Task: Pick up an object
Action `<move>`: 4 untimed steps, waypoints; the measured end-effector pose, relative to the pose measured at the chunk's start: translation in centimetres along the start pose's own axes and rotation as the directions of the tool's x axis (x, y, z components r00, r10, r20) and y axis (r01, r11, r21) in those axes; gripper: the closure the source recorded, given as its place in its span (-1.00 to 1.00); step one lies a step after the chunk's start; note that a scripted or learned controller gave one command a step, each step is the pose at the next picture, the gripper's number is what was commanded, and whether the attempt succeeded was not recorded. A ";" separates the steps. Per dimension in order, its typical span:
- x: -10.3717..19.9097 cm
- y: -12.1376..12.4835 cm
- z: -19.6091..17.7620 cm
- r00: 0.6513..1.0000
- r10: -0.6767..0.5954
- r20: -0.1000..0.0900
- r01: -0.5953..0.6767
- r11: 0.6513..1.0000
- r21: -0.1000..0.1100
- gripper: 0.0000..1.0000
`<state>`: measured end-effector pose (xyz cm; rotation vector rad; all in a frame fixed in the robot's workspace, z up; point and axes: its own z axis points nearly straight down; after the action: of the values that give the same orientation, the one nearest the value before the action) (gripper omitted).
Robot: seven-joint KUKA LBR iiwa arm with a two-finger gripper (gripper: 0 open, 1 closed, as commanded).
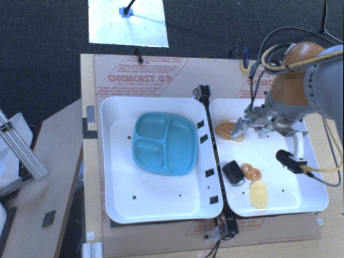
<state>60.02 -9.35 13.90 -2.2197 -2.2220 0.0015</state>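
Observation:
In the right bin (306, 198) lie a flat tan piece (224, 130) at the upper left, a black block (234, 172) near the divider, an orange pretzel-shaped piece (250, 171) beside it, and a pale yellow piece (258, 194) toward the front. My gripper (240, 127) is down at the right edge of the tan piece, touching or overlapping it. The grey arm with its orange band (293, 74) comes in from the right above the bin's back half.
The left bin (118, 198) holds a blue divided plate (164, 143). A black ridge with clips (210, 149) separates the two bins. Cables (301, 165) hang off the wrist over the right bin's right side.

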 end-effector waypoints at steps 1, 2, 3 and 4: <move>0.0 0.1 5.0 1.000 0.000 0.000 0.000 1.000 -0.002 -1.00; 0.0 0.1 3.9 1.000 0.000 0.000 0.000 1.000 -0.002 1.00; -0.1 0.0 -2.3 1.000 -0.003 0.000 0.003 1.000 -0.004 1.00; 0.0 -0.5 -6.8 1.000 -0.003 0.000 0.003 1.000 -0.006 1.00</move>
<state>59.55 -9.30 20.74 -2.2198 -2.2281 -0.0044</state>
